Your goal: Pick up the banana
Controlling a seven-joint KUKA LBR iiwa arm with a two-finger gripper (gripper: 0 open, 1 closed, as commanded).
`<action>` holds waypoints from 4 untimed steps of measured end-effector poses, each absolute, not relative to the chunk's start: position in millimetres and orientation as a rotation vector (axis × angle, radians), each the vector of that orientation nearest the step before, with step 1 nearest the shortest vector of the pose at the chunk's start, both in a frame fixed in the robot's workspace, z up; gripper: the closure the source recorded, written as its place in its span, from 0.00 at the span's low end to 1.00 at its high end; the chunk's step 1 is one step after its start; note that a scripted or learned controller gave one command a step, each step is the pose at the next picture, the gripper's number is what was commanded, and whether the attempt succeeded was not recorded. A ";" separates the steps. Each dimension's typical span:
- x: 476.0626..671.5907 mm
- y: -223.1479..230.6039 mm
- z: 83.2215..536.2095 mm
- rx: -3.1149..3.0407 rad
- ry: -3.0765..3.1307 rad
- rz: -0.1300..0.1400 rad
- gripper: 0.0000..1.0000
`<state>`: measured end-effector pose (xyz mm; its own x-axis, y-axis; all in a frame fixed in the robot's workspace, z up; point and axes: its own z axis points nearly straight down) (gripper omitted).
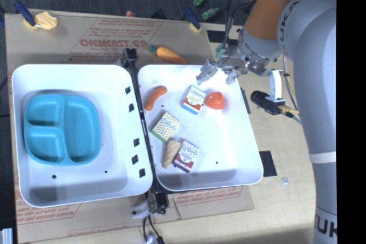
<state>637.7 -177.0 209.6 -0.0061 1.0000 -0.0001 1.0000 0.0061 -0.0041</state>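
The bench carries two shallow white bins side by side on a sheet of printed cardboard (108, 37). The left bin (23, 180) holds a blue divided plate (62, 128) lying flat near its left wall. The right bin (243, 166) holds six small items: an orange-brown sausage (155, 97) near the far left corner, a small white carton (194, 99) just beside a red tomato (215, 100) towards the far right, a green-and-yellow box (166, 126) near the middle, and a tan bread-like piece (171, 152) touching a purple-and-white packet (186, 156) at the near side. A carrot (168, 54) lies outside the bins on the cardboard, just beyond the far rim of the right bin. The only pale yellow item, taken here as the banana (47, 21) although its shape is too small to confirm, rests at the far left corner of the cardboard, touching a blue clamp (24, 12) and well apart from both bins. The arm (309, 37) enters from the right, with its orange band above the wrist. The gripper (218, 75) hangs over the far right edge of the right bin, above the tomato and carton, with its fingers (206, 73) spread apart and nothing between them. The gripper is well apart from the banana.
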 end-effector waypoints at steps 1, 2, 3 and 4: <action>602.3 -86.5 190.9 -2.411 -2.006 0.005 0.00; 583.8 -104.5 95.4 -1.999 -2.429 -0.006 0.00; 555.6 -98.0 95.9 -1.268 -2.885 -0.006 0.00; 608.1 -101.1 92.3 -1.145 -2.925 0.000 0.00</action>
<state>608.1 -101.1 92.3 -0.7343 0.6789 -0.0001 0.6789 0.7343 -0.0002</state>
